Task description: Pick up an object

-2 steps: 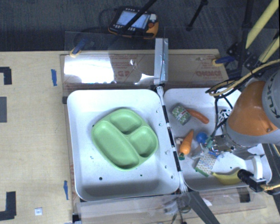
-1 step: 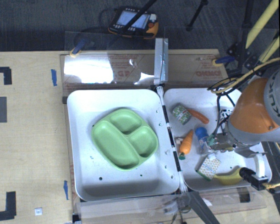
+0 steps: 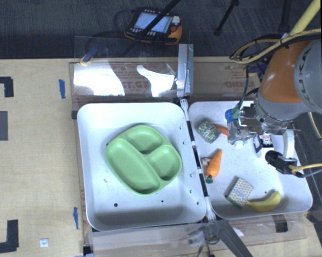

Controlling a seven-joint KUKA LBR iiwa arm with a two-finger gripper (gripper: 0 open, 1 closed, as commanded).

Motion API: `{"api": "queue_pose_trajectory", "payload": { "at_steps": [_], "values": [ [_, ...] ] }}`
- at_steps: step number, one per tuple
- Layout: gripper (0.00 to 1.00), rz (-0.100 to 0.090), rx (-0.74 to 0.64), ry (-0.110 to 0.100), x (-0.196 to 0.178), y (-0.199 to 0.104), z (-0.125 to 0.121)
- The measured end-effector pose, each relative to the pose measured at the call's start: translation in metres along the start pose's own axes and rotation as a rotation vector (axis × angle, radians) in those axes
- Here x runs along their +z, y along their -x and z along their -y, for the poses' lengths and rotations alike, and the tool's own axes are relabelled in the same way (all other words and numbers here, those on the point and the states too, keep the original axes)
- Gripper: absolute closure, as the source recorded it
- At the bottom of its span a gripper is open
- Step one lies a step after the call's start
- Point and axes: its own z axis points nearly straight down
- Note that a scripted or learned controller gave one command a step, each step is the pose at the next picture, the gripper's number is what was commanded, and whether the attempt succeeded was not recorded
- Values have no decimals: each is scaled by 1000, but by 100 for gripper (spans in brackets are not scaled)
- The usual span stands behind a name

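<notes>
**Two white bins, one green plate, a scatter of small items under the arm**

Where the bench fills the middle of the frame, two shallow white bins sit side by side, their inner rims touching along a dark seam. The left bin (image 3: 90, 154) is the larger in view and holds a single thing: a green divided plate (image 3: 143, 158) with three compartments, lying flat near the bin's centre and turned at a slant.

The right bin (image 3: 298, 197) holds the smaller objects. Along its lower edge a yellow banana (image 3: 265, 201) lies curved, its left end touching a flat card with a speckled pattern (image 3: 239, 191), which is tilted like a diamond. Near the bin's left rim, an orange carrot (image 3: 215, 163) stands on a slant, with a small pale piece just beside its lower left end. Toward the upper left of this bin rests a small green-and-grey packet (image 3: 207, 130), and a small orange piece (image 3: 223, 131) touches its right side.

From the upper right of the frame the grey arm with its orange band (image 3: 283, 76) reaches over the right bin. Its gripper (image 3: 240, 134) hangs above the bin's upper middle, just right of the packet and the orange piece; whether the claw is open or closed cannot be told from this angle, and nothing is seen between its tips.
</notes>
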Motion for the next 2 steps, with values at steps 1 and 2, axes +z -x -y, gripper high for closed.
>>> {"api": "queue_pose_trajectory", "payload": {
  "at_steps": [1, 2],
  "values": [
    [100, 0, -194, 2, -106, 57, 67],
    [100, 0, -369, 3, -68, -16, 14]
  ]
}}
